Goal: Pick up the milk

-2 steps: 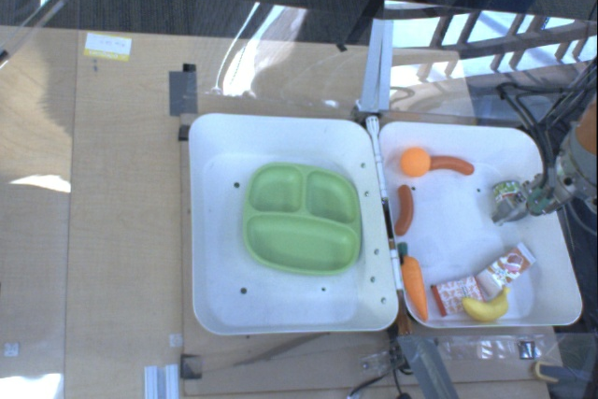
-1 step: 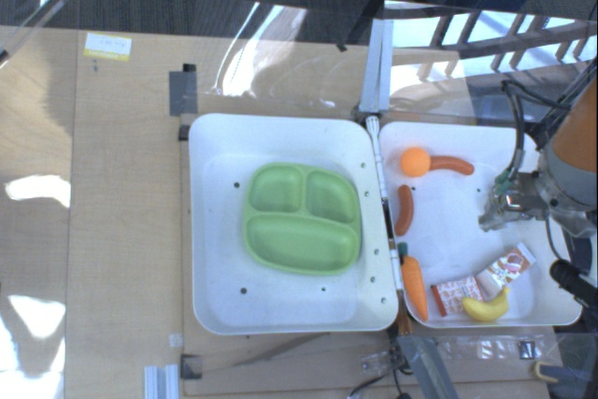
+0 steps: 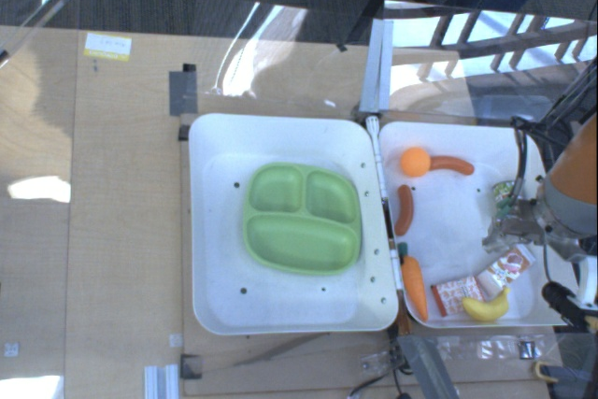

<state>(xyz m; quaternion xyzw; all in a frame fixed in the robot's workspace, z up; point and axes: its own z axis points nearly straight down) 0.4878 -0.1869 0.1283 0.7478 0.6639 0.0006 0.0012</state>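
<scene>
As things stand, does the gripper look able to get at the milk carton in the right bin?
Probably yes. The gripper hangs right above the milk carton, which lies flat near the right bin's front edge. A banana rests against its lower end, but the carton's upper side looks uncovered.

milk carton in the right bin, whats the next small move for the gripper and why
Probably a short move down and slightly toward the near wall, to centre on the milk carton. The gripper sits at the carton's far end. The carton lies flat, with a banana touching its near end, so centring before closing seems safer.
</scene>
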